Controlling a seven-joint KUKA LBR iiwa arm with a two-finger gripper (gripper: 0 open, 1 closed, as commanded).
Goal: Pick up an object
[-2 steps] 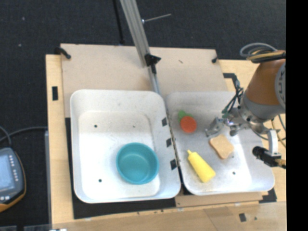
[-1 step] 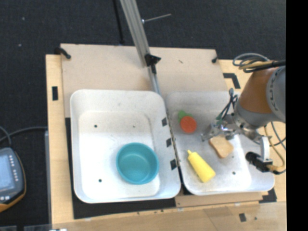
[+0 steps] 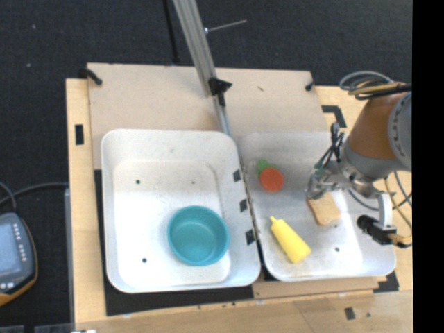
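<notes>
The bench (image 3: 83,186) is a pale wooden board on a dark floor, and it carries two shallow white bins side by side. The left bin (image 3: 125,158) holds a teal bowl (image 3: 198,235), sitting upright toward its near right corner. The right bin (image 3: 291,151) holds three smaller things. A slanted metal rail (image 3: 198,40) runs down from the top of the scene to the gap between the two bins.

The grey arm (image 3: 378,134), with its orange band, comes in from the right and hangs over the far right part of the right bin. Its hand (image 3: 321,184) points down at the bin floor, just above a tan block (image 3: 324,210) that looks like a slice of bread, lying flat and a little tilted. The hand seems to be at or touching the block's far edge, but from here I cannot tell how far its fingers stand apart, nor whether they have any grip on the block.

In front of the block, toward the near middle of the bin, lies a yellow bottle (image 3: 288,238) on its side, its tip pointing up and left. Farther back, near the bin's left wall, sits a small orange-red fruit with a green top (image 3: 270,177), well apart from the hand
</notes>
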